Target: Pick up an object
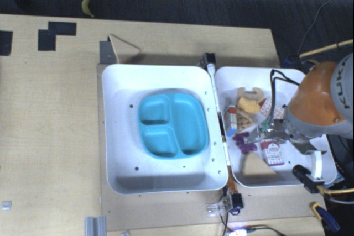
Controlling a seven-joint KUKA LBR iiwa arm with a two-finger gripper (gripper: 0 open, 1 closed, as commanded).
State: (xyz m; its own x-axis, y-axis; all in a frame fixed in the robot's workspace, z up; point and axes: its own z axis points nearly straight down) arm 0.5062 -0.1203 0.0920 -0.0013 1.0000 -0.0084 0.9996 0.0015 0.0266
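Observation:
My gripper (261, 129) hangs low in the right bin (287, 178), below the orange-banded wrist (315, 99), among a heap of small items. A purple object (244, 141) lies just left of it and below. A red and white packet (272, 153) lies just beneath it. A tan, bread-like piece (249, 103) lies further back, and a small red-labelled item (231, 118) sits near the bin's left wall. Whether anything sits in the gripper is hidden by the arm and the clutter.
The left bin (119, 119) holds a blue three-compartment tray (172, 124). A ridge (218, 119) divides the two bins. A black cable (276, 91) loops by the wrist. A small yellow item (87, 6) lies on the dark floor beyond the bench.

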